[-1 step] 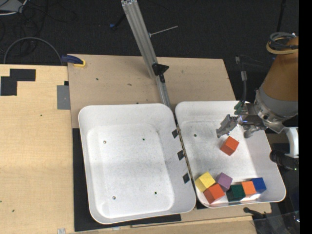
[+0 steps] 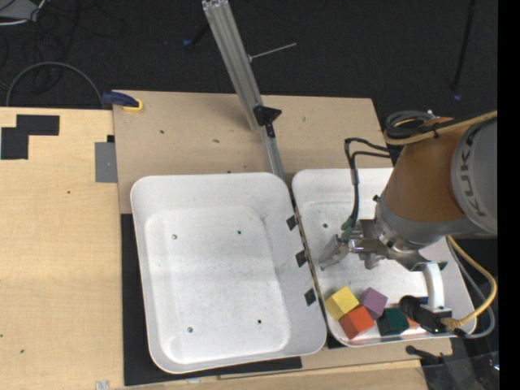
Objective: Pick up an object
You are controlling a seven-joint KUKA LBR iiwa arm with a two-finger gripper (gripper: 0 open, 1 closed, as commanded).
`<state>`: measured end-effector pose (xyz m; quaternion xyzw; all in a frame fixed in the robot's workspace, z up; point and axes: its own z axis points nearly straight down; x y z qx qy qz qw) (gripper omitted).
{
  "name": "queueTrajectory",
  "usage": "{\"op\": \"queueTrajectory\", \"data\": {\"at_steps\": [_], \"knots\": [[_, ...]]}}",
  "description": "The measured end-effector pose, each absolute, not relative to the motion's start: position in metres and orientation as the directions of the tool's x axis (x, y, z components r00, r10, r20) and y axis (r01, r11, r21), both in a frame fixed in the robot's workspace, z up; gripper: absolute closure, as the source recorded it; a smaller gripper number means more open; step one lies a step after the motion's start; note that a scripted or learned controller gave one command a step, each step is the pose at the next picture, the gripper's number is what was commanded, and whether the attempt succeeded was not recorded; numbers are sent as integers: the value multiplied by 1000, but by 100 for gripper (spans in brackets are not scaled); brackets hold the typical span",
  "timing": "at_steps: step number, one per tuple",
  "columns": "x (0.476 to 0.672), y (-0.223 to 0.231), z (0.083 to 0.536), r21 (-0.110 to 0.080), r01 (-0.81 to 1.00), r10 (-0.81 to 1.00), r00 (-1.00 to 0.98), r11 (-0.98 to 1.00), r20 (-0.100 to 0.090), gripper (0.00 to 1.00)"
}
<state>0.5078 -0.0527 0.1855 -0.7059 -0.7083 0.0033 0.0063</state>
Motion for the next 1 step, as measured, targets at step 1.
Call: {"op": "queueTrajectory", "data": {"at_steps": [1], "knots": [[510, -58, 199, -5, 1000, 1000, 11, -11, 1, 100]]}}
